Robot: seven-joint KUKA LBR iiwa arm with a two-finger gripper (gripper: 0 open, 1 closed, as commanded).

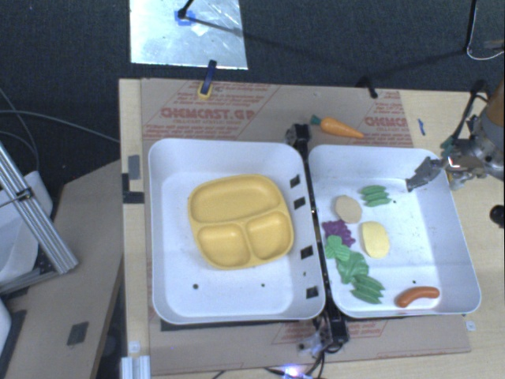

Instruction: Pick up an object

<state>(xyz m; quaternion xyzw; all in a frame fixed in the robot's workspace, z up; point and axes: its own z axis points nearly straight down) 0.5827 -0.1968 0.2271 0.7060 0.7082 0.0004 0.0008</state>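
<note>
From the overhead camera I see the gripper (424, 174) poised over the right bin's (458, 243) upper right corner, though I cannot tell how it is set. Below it lie green pea pods (375, 195), a pale potato (347, 208), purple grapes (338, 230), a lemon (375, 239), lettuce (351, 268) and a sausage (417, 295); a yellow tray (239, 219) sits in the left bin (170, 290).

1. The arm (483, 142) is showing a grey metal wrist housing at the frame's right side.
2. An orange-brown patch is showing just above that housing.
3. The gripper (424, 174) is showing as a slim, dark grey, pointed piece.
4. Thin dark cables are running beside the wrist.
</note>
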